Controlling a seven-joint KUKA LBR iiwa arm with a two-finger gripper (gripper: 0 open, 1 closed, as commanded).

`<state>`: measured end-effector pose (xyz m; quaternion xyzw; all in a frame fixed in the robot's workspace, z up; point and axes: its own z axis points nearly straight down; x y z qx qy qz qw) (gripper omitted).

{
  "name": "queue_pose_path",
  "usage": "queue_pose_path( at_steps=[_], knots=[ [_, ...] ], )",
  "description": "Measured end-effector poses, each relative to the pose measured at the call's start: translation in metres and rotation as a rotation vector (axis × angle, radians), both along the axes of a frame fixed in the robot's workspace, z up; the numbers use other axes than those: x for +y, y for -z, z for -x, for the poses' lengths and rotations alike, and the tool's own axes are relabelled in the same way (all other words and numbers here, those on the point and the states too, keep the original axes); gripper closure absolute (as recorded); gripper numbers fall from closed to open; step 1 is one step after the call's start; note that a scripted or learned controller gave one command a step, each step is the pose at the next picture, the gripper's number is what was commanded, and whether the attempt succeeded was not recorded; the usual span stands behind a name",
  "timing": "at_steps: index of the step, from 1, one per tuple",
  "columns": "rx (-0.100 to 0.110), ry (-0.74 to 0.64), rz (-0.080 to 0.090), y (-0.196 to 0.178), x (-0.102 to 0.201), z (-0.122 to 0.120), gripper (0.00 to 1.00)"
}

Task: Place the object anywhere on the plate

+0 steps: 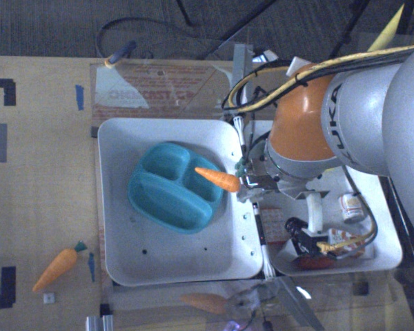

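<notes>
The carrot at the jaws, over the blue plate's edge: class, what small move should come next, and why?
Probably ease a little further left over the plate, then release. The carrot sits at the gripper, its tip over the plate's right compartment but its thick end near the rim, so dropping now risks a roll-off.

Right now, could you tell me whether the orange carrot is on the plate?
Cannot tell: the carrot overlaps the teal plate's right edge at the gripper.

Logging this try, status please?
Claw at the left bin's right edge, shut on carrot. Carrot hangs over plate's right rim. Nothing in the way.
</notes>
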<state>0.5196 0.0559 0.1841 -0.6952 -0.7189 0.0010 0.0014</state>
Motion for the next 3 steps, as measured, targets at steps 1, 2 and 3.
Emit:
queue_pose_path(
  at_steps=[1, 2, 3],
  knots=[
    [0.0, 0.001, 0.0, -0.0001, -0.0003, -0.0001, 0.0],
    [-0.002, 0.001, 0.0, -0.0097, -0.0003, -0.0008, 1.0],
    [-0.001, 0.002, 0.0, -0.0096, -0.0005, -0.0008, 0.0]
  ],
)
